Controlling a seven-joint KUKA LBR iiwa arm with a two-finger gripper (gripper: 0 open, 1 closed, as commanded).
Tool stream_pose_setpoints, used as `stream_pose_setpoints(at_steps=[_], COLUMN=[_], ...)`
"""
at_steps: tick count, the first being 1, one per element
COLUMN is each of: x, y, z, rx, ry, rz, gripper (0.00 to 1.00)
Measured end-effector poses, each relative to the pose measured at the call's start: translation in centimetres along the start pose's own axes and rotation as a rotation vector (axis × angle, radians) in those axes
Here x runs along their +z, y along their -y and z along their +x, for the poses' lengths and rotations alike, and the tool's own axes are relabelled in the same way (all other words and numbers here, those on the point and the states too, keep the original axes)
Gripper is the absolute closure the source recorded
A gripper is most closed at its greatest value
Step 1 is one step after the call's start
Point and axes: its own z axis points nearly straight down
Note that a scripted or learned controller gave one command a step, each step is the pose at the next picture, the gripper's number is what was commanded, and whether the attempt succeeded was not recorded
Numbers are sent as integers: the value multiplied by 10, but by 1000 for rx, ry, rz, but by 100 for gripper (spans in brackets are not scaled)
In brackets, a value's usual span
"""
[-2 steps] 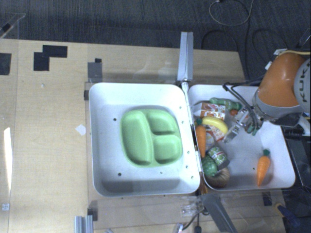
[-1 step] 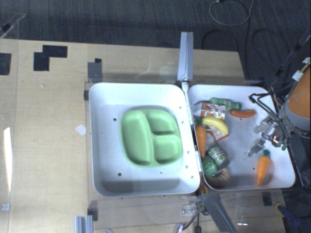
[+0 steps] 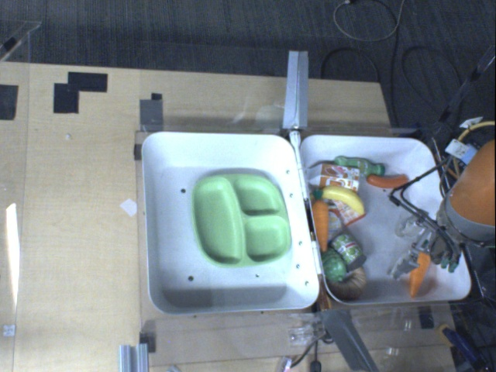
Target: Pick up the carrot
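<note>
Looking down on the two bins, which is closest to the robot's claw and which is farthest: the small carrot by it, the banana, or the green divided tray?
From the gripper, in the camera view:
1. The small carrot, right at the gripper, at the right bin's lower right.
2. The banana, across the right bin, toward its upper left.
3. The green divided tray, in the middle of the left bin.

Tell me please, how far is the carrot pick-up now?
Done: the arm has reached into the right bin, and the gripper is low over an orange carrot near the bin's front right corner. In hand: closing on it; I cannot tell whether the carrot is gripped. Left: lifting it clear. Another carrot lies untouched by the left wall.
</note>
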Motion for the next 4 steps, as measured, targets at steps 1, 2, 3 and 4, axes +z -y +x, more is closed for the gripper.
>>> stream_pose_setpoints(at_steps=[1,2,3,4], x=[1,-12,-12,0], y=[-5,-7,-7,-42], z=[-15,-17,-17,20], rx=[116,115,115,89], ry=[-7,1,1,0], rz=[1,-2,-2,0], gripper=[0,100,0,0])
